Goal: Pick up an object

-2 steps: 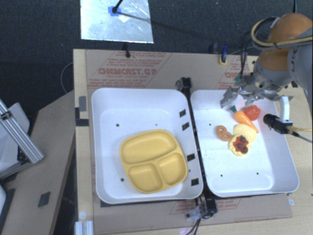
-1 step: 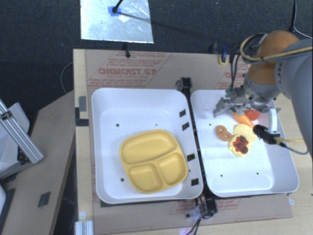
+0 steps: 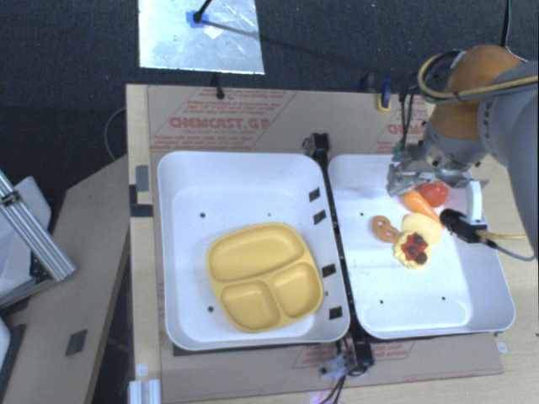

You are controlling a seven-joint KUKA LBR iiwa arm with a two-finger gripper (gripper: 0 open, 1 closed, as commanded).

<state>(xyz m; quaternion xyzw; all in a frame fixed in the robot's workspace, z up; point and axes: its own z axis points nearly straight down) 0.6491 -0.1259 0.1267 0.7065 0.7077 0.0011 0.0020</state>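
My gripper (image 3: pixel 409 181) is low over the back of the right bin (image 3: pixel 472 310), coming in from the right. Directly beneath and beside it lie an orange carrot-shaped toy (image 3: pixel 418 203) and a red round toy (image 3: pixel 434 194), touching each other. In front of them rests a yellow pastry toy with dark red berries (image 3: pixel 416 242), and to its left a small brown pretzel (image 3: pixel 385 228). No object shows between the gripper's tips. The left bin (image 3: pixel 194 192) holds a yellow divided plate (image 3: pixel 264 274).
A black divider (image 3: pixel 330 225) runs between the two bins. The grey arm with its orange band (image 3: pixel 476 78) fills the upper right. A shiny metal sheet (image 3: pixel 200 23) lies behind the bench. The front of the right bin floor is bare white.
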